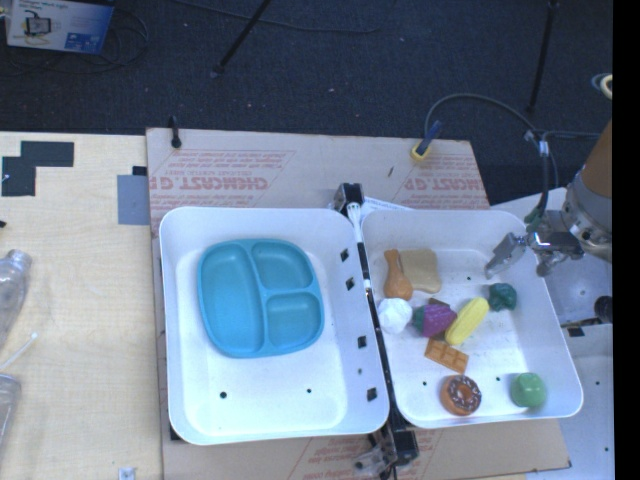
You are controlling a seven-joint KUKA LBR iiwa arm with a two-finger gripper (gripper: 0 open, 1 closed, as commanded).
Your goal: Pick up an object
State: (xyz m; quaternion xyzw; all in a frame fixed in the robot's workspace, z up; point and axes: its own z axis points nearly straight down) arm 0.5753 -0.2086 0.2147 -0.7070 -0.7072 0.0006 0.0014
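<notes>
1. The gripper (505,253) hangs over the far right part of the right bin (560,368), reaching in from the right. From where I stand its jaws look spread apart with nothing between them, so the pick is not yet made.

2. Every candidate lies in that right bin: a dark green piece (502,295) just below the jaws, a yellow corn cob (467,320) beside it, a purple item (438,318), a white one (394,314), an orange waffle-like square (446,355), a chocolate donut (461,395) and a green ball (527,389) near the front wall, and a tan slice (420,267) with a brown drumstick shape (397,278) further back.

3. I'd judge the dark green piece the natural target, being nearest. It sits slightly apart from the corn cob, which leaves room for a finger on each side.

4. To do it well, the arm should centre over the piece before dropping, then go straight down.

5. The white, purple and yellow items are crowded together; a grab there would likely shove things aside or catch two at once.

6. The left bin (180,268) carries a blue divided plate (262,296), well apart from all this.
</notes>
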